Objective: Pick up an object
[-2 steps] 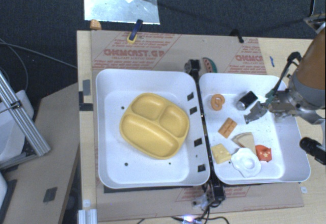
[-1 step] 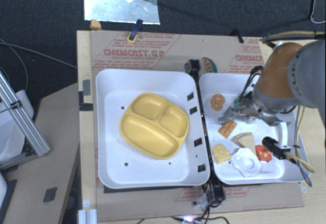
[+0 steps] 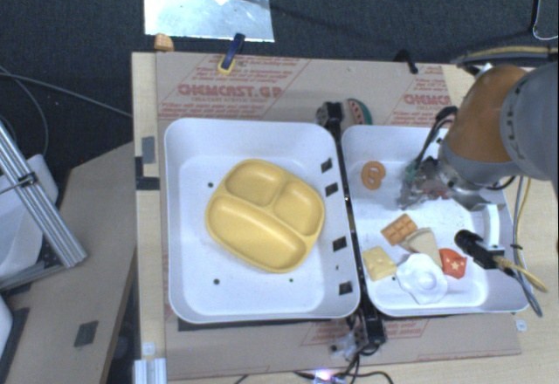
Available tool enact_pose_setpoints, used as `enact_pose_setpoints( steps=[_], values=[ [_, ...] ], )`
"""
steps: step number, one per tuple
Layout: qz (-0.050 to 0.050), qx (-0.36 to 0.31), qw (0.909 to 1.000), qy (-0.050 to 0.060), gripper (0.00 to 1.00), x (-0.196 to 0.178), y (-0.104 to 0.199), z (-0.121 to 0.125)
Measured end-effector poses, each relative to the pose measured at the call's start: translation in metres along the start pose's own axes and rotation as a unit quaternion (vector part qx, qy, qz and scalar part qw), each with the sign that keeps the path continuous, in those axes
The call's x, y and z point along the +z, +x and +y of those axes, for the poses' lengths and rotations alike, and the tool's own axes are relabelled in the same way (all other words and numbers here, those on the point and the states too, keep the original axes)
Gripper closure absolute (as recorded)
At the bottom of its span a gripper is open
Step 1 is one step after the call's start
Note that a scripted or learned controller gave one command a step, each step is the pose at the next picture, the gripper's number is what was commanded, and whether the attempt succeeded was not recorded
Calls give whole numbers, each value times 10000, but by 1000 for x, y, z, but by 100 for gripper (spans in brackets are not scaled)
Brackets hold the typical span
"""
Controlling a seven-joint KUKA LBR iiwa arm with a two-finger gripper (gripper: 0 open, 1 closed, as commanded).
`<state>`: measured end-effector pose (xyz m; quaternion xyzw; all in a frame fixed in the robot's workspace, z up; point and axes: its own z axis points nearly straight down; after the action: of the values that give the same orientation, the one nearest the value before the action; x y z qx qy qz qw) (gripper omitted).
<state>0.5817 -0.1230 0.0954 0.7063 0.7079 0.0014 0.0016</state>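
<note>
Cardboard-covered worktop [image 3: 262, 85], reading "CHICKCAST" or similar in red print. Left white bin [image 3: 188, 286] carrying a yellow divided plastic tray [image 3: 265, 214]. Right white bin [image 3: 502, 295] containing a small orange pretzel [image 3: 373, 174], with the gripper [image 3: 417, 188] hovering nearby; state of the jaws cannot be told.

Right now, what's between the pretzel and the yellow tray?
In the camera view, the two bins' walls with black clips lie between the pretzel and the yellow tray.

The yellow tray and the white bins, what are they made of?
The yellow tray looks like smooth moulded plastic: one even colour, rounded compartments, soft sheen. The white bins also seem plastic, glossy with rounded corners, though thin painted metal can't be ruled out.
</note>
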Motion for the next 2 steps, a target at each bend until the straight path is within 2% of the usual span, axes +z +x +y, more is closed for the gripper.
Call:
enact_pose_setpoints(
  steps=[1, 2],
  values=[
    [0, 2, 10000, 2, 0, 0, 0, 0],
    [1, 38, 10000, 47, 0, 9, -29, -88]
  ],
)
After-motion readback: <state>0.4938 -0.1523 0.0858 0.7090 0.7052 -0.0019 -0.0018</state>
